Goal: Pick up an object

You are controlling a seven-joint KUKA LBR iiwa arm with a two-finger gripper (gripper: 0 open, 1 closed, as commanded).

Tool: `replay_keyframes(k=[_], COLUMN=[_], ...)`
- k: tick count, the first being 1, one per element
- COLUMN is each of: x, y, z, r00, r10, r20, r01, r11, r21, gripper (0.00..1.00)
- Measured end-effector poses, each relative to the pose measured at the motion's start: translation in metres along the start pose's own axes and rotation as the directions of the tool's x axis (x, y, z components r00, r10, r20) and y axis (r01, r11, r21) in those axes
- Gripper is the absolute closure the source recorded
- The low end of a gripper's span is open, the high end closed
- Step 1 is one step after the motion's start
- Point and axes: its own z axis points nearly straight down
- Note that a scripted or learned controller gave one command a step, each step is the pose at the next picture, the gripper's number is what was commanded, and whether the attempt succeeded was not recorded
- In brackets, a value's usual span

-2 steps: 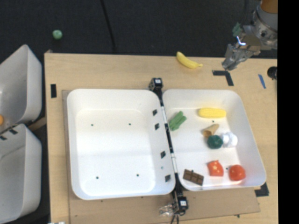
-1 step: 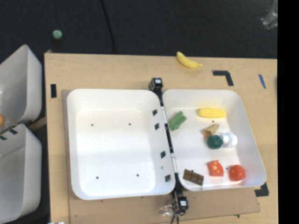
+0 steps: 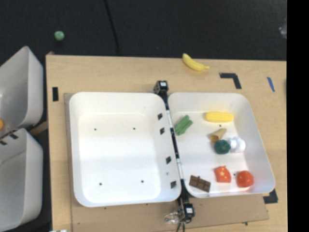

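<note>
Fingers: whether they are spread or pressed together cannot be told.
Task's thing: no single object is singled out; the candidates are gathered in the right bin [image 3: 256, 124].
Right bin contents: a green piece [image 3: 183, 124] is laid near the dividing edge, a yellow corn cob [image 3: 219, 116] toward the far wall, a brown cone-like piece [image 3: 218, 134] just beside a dark green ball [image 3: 222, 146], and a pale, blurred object [image 3: 236, 144] is pressed against that ball.
Near wall: a chocolate-brown bar [image 3: 199, 182], an orange-red block [image 3: 222, 174] and a red ball [image 3: 245, 179] are spaced along it.
Left bin [image 3: 77, 144]: it is set edge to edge with the right one, probably as the receiving side.
Strays: a toy banana [image 3: 195, 63] is left on the bench [image 3: 120, 71] beyond the bins.
Judgement: the corn cob and green piece are judged easiest, being set apart from their neighbours; the touching ball and pale object are likely to be nudged together.
</note>
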Motion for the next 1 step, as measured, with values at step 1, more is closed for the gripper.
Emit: replay_keyframes(k=[1], x=[0.0036], y=[-0.0221], z=[0.1914], r00=[1.000], r10=[-0.002], r20=[-0.007], r01=[0.002], r11=[1.000], r21=[0.016], gripper=[1.00])
